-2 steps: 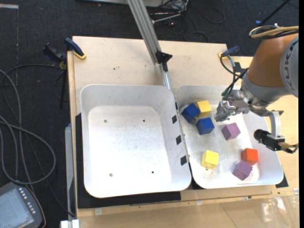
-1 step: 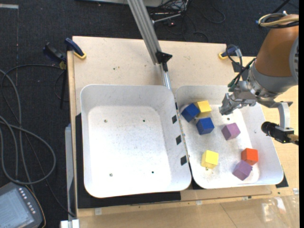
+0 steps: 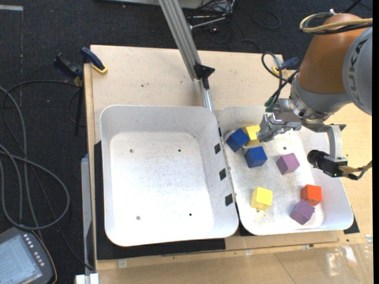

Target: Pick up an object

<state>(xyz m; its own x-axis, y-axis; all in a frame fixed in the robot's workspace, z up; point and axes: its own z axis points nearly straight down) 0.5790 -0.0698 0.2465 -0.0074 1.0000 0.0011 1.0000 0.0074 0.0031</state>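
The claw [image 3: 267, 129] hangs low over the far end of the right bin [image 3: 337, 218], right beside a yellow block [image 3: 253, 133]; whether it's spread or closed I cannot tell from here. Just left sit two blue blocks [image 3: 237, 139], [image 3: 256, 157], crowded together. Toward the near edge lie another yellow [image 3: 262, 197], two purple [image 3: 288, 163], [image 3: 302, 212] and an orange [image 3: 311, 193]. They look like light, stiff cubes, probably foam or wood, best pinched across flat opposite faces.
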